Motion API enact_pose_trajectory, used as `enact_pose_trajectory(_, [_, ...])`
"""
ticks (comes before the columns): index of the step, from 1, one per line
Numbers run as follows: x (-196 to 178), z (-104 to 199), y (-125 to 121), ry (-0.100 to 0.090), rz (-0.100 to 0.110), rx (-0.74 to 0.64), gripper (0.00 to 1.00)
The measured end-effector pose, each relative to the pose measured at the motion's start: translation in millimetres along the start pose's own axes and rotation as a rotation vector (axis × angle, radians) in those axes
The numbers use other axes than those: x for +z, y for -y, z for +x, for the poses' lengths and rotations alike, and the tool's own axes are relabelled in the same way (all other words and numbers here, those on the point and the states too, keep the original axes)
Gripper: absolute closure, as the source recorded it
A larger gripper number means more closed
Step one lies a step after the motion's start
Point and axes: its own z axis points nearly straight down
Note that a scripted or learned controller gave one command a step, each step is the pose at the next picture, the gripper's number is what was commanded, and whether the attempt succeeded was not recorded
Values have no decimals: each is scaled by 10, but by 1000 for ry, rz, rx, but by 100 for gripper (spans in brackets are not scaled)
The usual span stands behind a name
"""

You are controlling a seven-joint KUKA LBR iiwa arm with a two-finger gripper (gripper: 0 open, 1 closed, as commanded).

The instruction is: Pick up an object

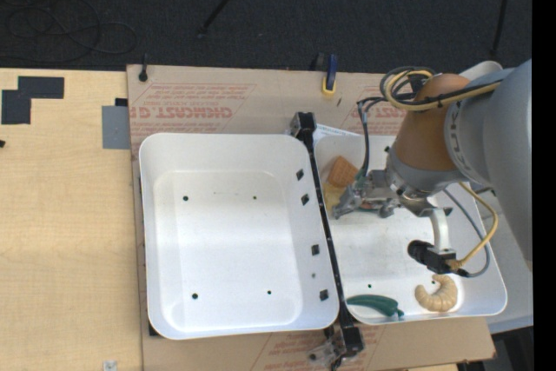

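My gripper (pixel 346 202) is low in the right bin (pixel 486 304), close to the divider between the two bins. A tan wedge-shaped block (pixel 340 172) lies just behind it, near the bin's back left corner, very close to the gripper's tip. Whether they touch is unclear. A beige curved piece shaped like a croissant (pixel 437 297) rests at the front right of the bin. A green flat object (pixel 375 305) lies against the front rim. Nothing is visibly held.
The left bin (pixel 156 187) sits beside the right one, with a black clip strip (pixel 317 213) along the shared wall. The grey arm with its orange band (pixel 434 130) hangs over the right bin's back right. A cardboard sheet lies under both bins.
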Motion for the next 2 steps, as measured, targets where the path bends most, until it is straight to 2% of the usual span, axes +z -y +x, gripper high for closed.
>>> enact_pose_trajectory(1, [-3,-137,-496,2,-1,1,0])
enact_pose_trajectory(2, [-100,-134,-473,1,5,-1,100])
